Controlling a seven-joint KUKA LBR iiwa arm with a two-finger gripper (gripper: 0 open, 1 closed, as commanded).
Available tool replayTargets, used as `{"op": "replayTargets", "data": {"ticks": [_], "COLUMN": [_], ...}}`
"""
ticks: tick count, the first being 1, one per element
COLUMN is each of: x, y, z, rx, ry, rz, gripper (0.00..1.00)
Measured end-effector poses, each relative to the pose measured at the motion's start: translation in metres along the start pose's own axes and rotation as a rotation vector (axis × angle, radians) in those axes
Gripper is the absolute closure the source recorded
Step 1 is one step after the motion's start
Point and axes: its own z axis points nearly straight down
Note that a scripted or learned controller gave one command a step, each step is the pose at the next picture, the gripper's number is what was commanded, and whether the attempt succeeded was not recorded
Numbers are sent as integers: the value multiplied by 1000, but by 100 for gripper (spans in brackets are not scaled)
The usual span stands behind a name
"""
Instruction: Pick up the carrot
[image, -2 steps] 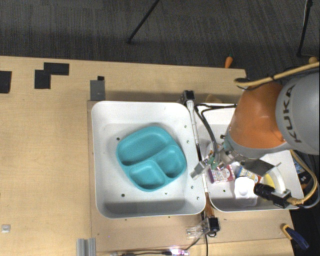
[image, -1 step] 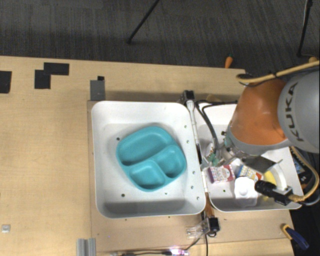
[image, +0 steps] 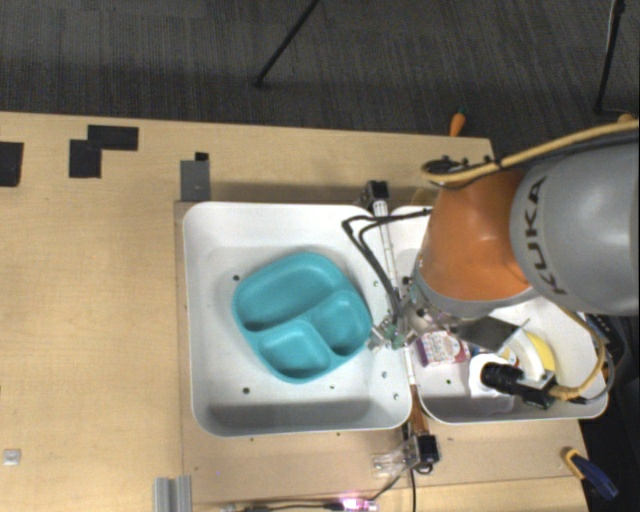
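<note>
Looking down from the camera above the bench, we see the arm (image: 520, 230) reach in from the right and cover most of the right bin (image: 575, 325). The pincer (image: 397, 328) hangs low at the wall between the two bins, just beside the blue plate (image: 300, 315) that lies in the left bin (image: 205, 300). We cannot tell whether the pincer is wide or narrow, because the wrist hides it from above.

The carrot is hidden from us. We judge that it lies in the right bin under the arm, so to the right of the pincer. In the free part of that bin we make out a purple and white packet (image: 440, 347) near the pincer and a yellow thing (image: 541, 352) further right. Neither looks like a carrot. The long axis of the carrot is unknown to us, so the coming move, in our judgement, asks first for a shift to the right.
</note>
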Motion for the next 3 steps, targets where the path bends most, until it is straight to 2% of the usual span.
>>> {"op": "replayTargets", "data": {"ticks": [1, 2, 3], "x": [-64, -63, -25], "y": [-35, -34, -18], "z": [-188, -185, -78], "rx": [-14, -9, 0], "ry": [-18, -12, -1], "rz": [-217, -219, -289], "gripper": [100, 0, 0]}}
